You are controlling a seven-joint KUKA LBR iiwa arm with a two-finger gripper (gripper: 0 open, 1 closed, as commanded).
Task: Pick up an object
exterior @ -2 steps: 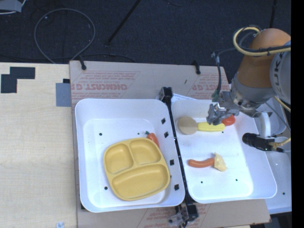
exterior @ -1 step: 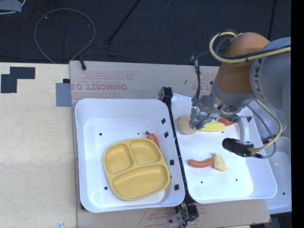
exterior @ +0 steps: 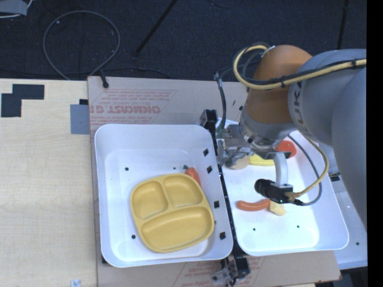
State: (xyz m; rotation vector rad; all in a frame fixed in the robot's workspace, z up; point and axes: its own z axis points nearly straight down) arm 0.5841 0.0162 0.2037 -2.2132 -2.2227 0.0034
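My gripper (exterior: 234, 150) hangs low over the far left corner of the right bin (exterior: 311, 235), close to the divider between the bins. A small cream object (exterior: 238, 164) lies just below it; whether they touch is unclear. Beside it sits a flat yellow piece (exterior: 261, 159), and a red-orange piece (exterior: 288, 148) is partly hidden by the wrist. An orange sausage-shaped object (exterior: 253, 205) and a small yellow chunk (exterior: 277, 209) lie near the bin's middle. In the left bin (exterior: 114, 160) rests a yellow divided plate (exterior: 172, 211), with a small orange object (exterior: 192, 174) at its far edge.
The grey arm with its orange band (exterior: 281, 70) covers the right bin's far right part. A black cable connector (exterior: 269, 189) dangles from the wrist over the bin's middle. Cardboard (exterior: 131, 103) lies under both bins, and the wooden bench (exterior: 42, 190) extends to the left.
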